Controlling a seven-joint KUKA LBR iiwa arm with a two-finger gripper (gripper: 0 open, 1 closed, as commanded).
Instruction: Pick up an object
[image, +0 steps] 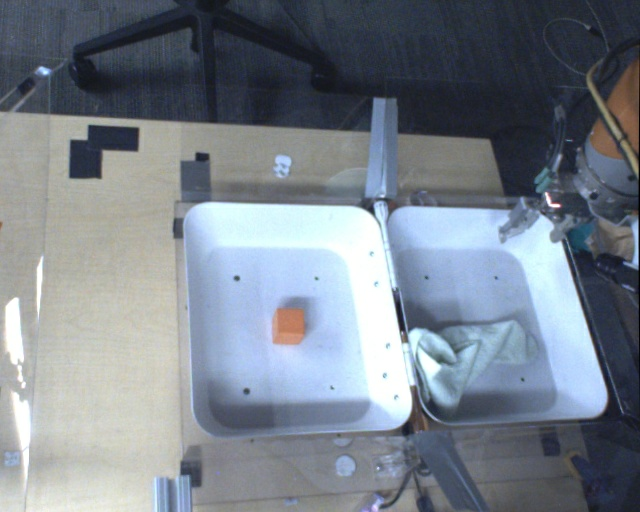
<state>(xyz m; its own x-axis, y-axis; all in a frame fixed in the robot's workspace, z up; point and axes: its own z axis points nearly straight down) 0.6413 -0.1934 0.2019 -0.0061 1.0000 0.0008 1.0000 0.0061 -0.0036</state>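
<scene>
Approach step, nothing grasped. Gripper (530, 215) hovers at the right bin's (590, 400) one-o'clock corner; jaw state hard to tell at this angle. Orange cube (289, 326) sits mid left bin (200, 300); crumpled cloth (470, 355) at seven o'clock beneath. Next: descend over a target.

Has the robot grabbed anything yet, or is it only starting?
Only starting, it seems. Nothing looks picked: the orange block lies in the left bin, the cloth in the right bin. The gripper sits at that bin's far right corner, carrying nothing visible. The whole pick remains.
</scene>
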